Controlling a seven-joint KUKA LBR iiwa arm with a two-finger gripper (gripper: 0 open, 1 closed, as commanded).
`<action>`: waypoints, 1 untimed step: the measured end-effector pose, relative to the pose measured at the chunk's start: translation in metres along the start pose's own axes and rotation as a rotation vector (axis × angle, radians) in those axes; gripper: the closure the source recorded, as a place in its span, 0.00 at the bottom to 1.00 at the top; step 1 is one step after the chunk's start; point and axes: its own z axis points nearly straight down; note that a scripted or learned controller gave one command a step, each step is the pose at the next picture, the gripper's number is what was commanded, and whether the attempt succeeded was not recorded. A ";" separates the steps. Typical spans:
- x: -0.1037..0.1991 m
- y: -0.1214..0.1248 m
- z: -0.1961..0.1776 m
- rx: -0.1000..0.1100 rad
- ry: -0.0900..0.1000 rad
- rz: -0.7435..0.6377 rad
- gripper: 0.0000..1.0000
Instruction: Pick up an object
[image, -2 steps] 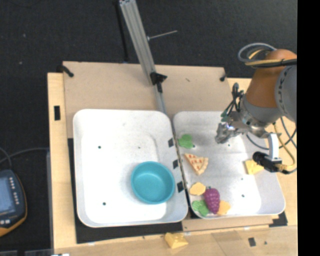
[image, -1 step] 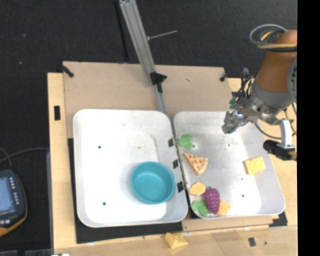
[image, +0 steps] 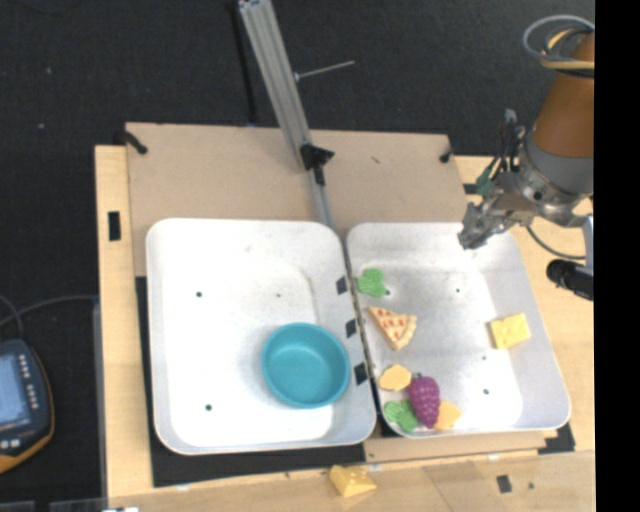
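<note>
Here my tool (image: 472, 238) hovers over the right bin's (image: 520, 400) far edge, well apart from the flat yellow cheese block (image: 509, 331); its grip I cannot tell.

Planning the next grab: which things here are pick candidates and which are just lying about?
Candidates, in the bins:
blue bowl
pizza slice
yellow block
purple grapes
green piece

Lying about:
yellow wedge on the bench
handheld pendant

Right bin's (image: 520, 300) middle lies open; toys (image: 415, 390) crowd its left edge.
</note>
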 end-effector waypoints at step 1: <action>0.047 0.011 -0.004 0.004 0.001 -0.002 1.00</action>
